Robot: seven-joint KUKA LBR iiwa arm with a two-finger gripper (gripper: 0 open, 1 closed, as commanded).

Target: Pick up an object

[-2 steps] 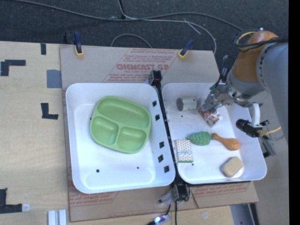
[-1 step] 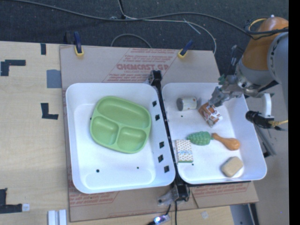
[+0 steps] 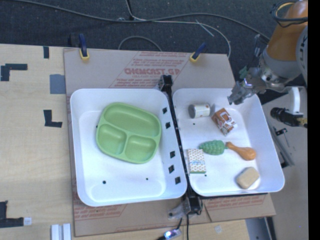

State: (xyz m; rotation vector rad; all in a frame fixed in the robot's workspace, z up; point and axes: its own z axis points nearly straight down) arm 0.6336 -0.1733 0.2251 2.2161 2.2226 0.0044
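Observation:
The right bin [image 3: 267, 144] holds several small objects: a grey and cream cylinder [image 3: 200, 110], a brown and white packet [image 3: 223, 121], a green and orange toy carrot [image 3: 227, 149], a small patterned box [image 3: 196, 161] and a tan block [image 3: 248, 177]. My gripper [image 3: 239, 94] hangs over the bin's far right corner, up and to the right of the packet, with nothing visible between its fingers. The view is too coarse to show the finger gap.
The left bin [image 3: 85, 149] holds a green divided plate [image 3: 129, 132]. A black divider strip [image 3: 172, 134] runs between the bins. Blue and yellow clamps [image 3: 82, 49] [image 3: 197, 52] pin the cardboard base at the back. Cables trail behind the bench.

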